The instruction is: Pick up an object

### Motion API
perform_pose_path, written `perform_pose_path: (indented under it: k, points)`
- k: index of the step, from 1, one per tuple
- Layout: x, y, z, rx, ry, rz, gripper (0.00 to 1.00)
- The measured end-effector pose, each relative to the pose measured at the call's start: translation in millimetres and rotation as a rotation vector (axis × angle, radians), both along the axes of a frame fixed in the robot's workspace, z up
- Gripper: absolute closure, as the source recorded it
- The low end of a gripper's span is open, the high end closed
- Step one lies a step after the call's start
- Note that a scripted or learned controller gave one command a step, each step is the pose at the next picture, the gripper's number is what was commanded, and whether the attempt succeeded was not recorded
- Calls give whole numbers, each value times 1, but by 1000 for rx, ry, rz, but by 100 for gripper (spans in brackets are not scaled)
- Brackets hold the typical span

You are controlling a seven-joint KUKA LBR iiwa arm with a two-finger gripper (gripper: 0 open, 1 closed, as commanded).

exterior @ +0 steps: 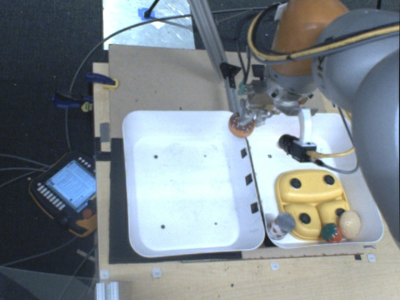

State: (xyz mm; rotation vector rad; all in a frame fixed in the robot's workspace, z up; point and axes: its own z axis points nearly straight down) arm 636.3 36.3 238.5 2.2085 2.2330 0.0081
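Gripper [248, 116] touching small brown disc [240, 127]

The grey arm [356, 49] reaches in from the right — orange band uppermost. Its gripper [245, 119] points down, wrist bent low.
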Motion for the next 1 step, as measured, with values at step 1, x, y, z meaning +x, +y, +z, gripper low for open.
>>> perform_pose_path:
  k: [1]
  points:
    - [7,51,-19,-1,3,-1,100]
